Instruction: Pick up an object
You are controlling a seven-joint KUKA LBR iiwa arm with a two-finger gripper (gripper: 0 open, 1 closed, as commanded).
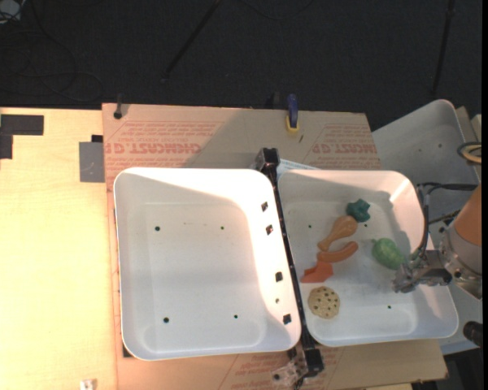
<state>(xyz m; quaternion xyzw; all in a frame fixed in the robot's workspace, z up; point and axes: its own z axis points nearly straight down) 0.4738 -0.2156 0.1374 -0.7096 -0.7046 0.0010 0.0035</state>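
A pale wood table (pixel 41 250) lies brightly lit at left, with cardboard (pixel 228 136) spread over its middle. Beyond it the floor (pixel 228 39) is dark, crossed by thin cables (pixel 195 31).

Left bin (pixel 146 218) lies open; right bin (pixel 342 187) is crowded by carrot (pixel 342 232), cookie (pixel 324 301), green lump (pixel 385 252).

The gripper (pixel 408 280) hangs low over the right bin (pixel 427 319) near its right wall, just beside a green lump (pixel 385 252), with an orange toy (pixel 335 250) and a speckled cookie (pixel 324 301) lying further left, near the left bin (pixel 195 266).
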